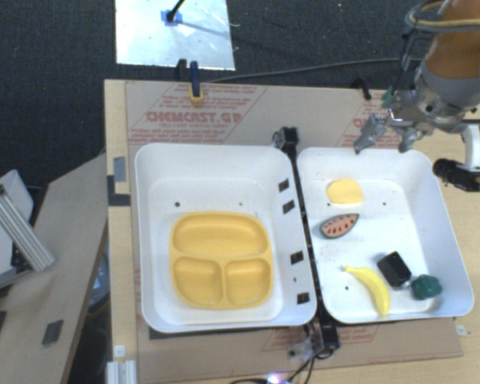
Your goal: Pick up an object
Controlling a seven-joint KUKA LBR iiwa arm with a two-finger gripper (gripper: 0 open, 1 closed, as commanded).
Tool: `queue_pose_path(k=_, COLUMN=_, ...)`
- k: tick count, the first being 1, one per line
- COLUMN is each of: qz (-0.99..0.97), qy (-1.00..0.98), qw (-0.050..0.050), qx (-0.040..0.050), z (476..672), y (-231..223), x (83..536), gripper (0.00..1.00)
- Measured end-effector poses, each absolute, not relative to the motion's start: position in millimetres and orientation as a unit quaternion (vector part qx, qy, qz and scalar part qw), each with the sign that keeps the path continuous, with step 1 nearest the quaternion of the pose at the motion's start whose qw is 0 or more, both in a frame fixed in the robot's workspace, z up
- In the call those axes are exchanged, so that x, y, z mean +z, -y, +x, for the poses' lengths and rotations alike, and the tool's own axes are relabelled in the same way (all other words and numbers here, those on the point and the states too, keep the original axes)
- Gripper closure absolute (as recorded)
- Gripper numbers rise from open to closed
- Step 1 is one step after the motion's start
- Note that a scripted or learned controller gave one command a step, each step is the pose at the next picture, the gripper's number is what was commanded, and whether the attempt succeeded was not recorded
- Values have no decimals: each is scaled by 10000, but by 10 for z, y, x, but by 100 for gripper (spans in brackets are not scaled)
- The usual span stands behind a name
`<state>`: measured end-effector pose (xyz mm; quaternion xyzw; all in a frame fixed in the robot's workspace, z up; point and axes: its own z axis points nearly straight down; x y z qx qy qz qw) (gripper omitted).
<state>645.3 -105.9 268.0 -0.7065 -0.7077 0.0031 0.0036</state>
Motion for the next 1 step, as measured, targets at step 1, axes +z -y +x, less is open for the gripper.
queue_pose_path(k=1, qz=-7059, qy=7083, qw=-9, qx=-5, z=6472, y=1057, x=2750, gripper=0)
